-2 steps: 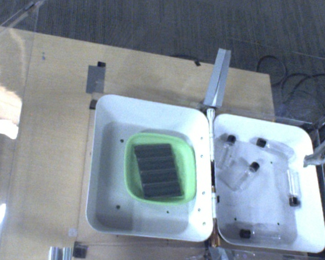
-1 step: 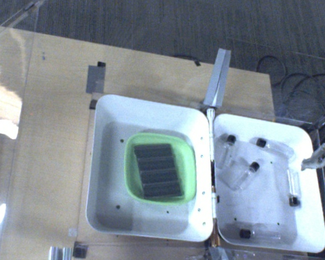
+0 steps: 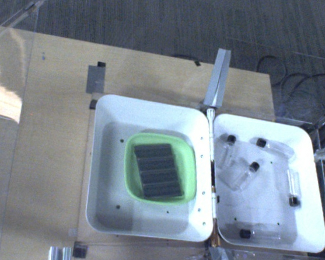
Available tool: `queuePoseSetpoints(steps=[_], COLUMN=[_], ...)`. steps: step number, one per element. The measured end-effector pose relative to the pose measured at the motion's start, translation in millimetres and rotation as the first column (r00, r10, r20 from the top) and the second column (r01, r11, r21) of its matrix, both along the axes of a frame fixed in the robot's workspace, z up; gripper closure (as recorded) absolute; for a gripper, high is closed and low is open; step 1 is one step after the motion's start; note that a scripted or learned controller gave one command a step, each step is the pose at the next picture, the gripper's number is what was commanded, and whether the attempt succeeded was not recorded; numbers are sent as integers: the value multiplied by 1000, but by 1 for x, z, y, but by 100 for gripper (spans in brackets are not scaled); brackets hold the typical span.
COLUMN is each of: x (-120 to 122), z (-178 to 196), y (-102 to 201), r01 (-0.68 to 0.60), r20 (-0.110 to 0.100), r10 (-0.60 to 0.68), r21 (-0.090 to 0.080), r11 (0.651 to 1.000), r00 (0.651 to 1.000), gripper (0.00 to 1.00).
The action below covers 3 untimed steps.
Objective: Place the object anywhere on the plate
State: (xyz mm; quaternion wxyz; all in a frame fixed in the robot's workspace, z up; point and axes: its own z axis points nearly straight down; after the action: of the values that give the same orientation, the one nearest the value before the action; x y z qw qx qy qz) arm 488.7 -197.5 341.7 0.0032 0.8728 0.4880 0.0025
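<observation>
Presently, the wooden desk [image 3: 41, 158] carries two shallow white bins side by side. At the centre of the left bin [image 3: 97, 207] lies a green square plate [image 3: 131, 158], and a dark ribbed rectangular block [image 3: 157, 170] rests flat on it, tilted slightly, its long axis running from about 11 o'clock to 5 o'clock. The block sits wholly within the plate's rim. The right bin [image 3: 308, 233] holds several clear vials with dark caps [image 3: 254, 166]: some toward 12 o'clock, one near its centre, one at 3 o'clock and one at 6 o'clock, lying well apart from one another. A grey metal bar [image 3: 218, 77] stands at 12 o'clock above the seam between the bins. The pincer's state cannot be told.
</observation>
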Motion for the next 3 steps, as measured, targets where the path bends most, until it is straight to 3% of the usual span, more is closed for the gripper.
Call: queuePoseSetpoints(steps=[2,3], x=[0,0], z=[27,25], y=[0,56], r01=[134,242], r20=[0,-1], r10=[-134,-242], r21=[0,3], r11=[991,970], r00=[991,970], gripper=[0,0])
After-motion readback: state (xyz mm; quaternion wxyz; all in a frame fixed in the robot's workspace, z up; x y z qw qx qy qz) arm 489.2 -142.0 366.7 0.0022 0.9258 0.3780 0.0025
